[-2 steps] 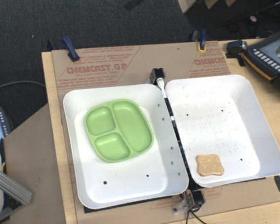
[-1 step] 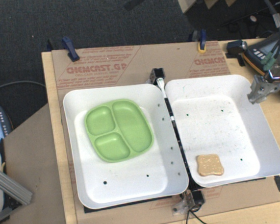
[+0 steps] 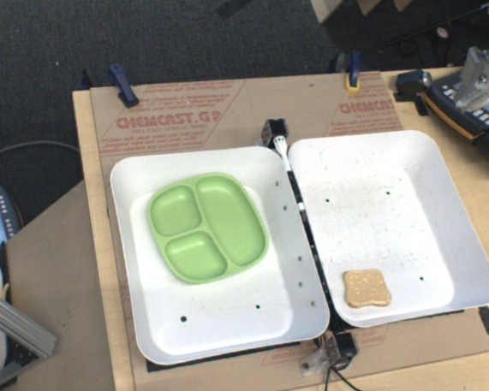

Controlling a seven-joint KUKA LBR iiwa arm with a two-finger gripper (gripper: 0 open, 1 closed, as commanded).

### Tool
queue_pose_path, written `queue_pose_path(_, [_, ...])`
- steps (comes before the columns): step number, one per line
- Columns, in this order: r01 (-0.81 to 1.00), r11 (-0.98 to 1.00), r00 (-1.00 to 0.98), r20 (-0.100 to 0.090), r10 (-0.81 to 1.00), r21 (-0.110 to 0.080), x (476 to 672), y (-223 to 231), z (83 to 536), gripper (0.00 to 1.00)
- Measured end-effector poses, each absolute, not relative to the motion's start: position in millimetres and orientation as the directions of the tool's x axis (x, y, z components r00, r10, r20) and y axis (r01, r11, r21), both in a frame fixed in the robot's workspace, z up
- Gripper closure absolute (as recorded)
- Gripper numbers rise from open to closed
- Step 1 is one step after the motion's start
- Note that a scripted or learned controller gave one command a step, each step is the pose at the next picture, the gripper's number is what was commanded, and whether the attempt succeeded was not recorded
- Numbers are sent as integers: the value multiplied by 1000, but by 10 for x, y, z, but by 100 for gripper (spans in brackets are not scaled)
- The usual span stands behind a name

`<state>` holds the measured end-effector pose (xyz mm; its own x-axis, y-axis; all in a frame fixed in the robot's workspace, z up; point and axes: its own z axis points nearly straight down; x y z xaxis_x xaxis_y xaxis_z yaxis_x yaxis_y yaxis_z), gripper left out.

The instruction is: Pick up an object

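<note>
1. Whether the hand is released, clenched or grasping anything cannot be told from this view; nothing touches or holds the task's thing.
2. A tan toy slice of toast (image 3: pixel 367 288) lies flat in the right bin (image 3: pixel 397 167), near that bin's front edge and towards its left corner, apart from the walls.
3. The rest of the right bin's floor shows only a few small dark dots.
4. The left bin (image 3: pixel 135 269) sits just beside it, their inner rims touching along a dark seam.
5. In the left bin a green divided plate (image 3: pixel 208 227) with three compartments rests flat, towards the back and slightly turned.
6. Both bins stand on a brown cardboard sheet (image 3: pixel 176 111) with red print, held at its far edge by a blue clamp (image 3: pixel 122 86) on the left and another clamp (image 3: pixel 353 75) on the right.
7. The sheet lies on the wooden bench (image 3: pixel 52 252).
8. Thin cables (image 3: pixel 344 378) trail off the front edge between the bins.
</note>
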<state>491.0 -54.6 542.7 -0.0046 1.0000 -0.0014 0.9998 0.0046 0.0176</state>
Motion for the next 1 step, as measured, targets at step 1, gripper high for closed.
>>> queue_pose_path(1, [1000, 0, 0, 1, 1000, -15, 4778, -356, 4111, 100])
